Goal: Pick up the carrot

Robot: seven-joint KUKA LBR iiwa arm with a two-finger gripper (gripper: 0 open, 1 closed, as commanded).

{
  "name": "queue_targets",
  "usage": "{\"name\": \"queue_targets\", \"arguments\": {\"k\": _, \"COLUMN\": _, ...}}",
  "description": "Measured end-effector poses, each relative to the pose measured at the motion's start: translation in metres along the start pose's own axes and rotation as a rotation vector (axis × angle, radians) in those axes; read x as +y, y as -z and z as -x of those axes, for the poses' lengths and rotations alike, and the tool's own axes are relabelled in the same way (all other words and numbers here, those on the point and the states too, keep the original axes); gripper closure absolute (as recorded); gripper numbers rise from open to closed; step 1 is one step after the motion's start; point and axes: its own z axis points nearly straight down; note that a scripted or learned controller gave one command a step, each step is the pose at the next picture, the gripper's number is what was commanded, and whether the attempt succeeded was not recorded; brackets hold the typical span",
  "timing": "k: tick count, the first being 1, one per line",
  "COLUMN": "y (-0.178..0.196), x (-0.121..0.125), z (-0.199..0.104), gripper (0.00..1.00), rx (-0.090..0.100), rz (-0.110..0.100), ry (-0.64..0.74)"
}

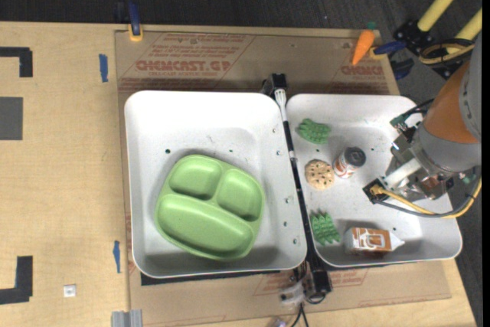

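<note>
Plainly, the carrot (362,48) lies on the worktop (61,188) beyond the right bin's (344,98) far rim, its long axis pointing toward that rim, up-view and left of the claw (413,178), whose open-or-closed state cannot be told.

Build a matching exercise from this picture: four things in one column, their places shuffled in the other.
Things:
1. carrot
2. green plate
3. cookie
4. carton

Places:
A. right bin, by its lower edge in the view
B. left bin
C. on the bench, outside both bins
D. right bin, beside the small can

Pairs: 1-C, 2-B, 3-D, 4-A
</note>
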Motion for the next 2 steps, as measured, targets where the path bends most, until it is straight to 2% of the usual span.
{"name": "queue_targets", "arguments": {"k": 1, "y": -0.0432, "x": 0.0551, "z": 0.0273, "gripper": 1.00, "rx": 0.003, "rz": 0.001, "ry": 0.237}}
{"name": "queue_targets", "arguments": {"k": 2, "y": -0.0436, "x": 0.0529, "z": 0.0263, "gripper": 1.00, "rx": -0.001, "rz": 0.018, "ry": 0.700}}
